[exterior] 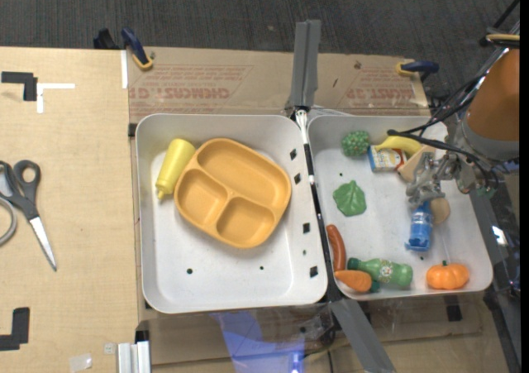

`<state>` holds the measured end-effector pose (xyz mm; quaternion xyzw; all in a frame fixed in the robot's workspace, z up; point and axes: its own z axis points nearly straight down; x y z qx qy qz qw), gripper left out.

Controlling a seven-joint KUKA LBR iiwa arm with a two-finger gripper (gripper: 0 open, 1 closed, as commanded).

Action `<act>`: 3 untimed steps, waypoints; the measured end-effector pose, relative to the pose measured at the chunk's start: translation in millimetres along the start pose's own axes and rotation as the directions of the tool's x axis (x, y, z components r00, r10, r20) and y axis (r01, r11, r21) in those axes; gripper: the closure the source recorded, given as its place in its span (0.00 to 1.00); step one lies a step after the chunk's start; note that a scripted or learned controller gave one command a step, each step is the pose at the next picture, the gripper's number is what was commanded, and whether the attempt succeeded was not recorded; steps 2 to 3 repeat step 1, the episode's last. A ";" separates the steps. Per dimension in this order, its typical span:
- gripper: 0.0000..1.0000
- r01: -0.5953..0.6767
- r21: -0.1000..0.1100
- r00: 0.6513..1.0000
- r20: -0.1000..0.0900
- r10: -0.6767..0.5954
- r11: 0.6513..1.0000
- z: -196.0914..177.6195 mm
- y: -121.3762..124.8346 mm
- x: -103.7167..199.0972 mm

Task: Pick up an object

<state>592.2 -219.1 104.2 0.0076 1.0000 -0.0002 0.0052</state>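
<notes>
My gripper hangs over the right side of the right bin, just above the top of a small blue bottle that lies on the bin floor. A beige object lies right beside the gripper, partly hidden by it. Also in this bin are a banana, a small box, a broccoli head, a green leaf, a red sausage, a carrot, a green toy and an orange pumpkin.
The left bin holds a yellow divided plate and a yellow bottle. Scissors lie on the bench at the left. A grey divider bar runs between the bins. Cables hang at the right.
</notes>
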 end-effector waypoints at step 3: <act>0.00 0.000 0.000 1.000 0.000 0.000 1.000 0.1 0.1 0.1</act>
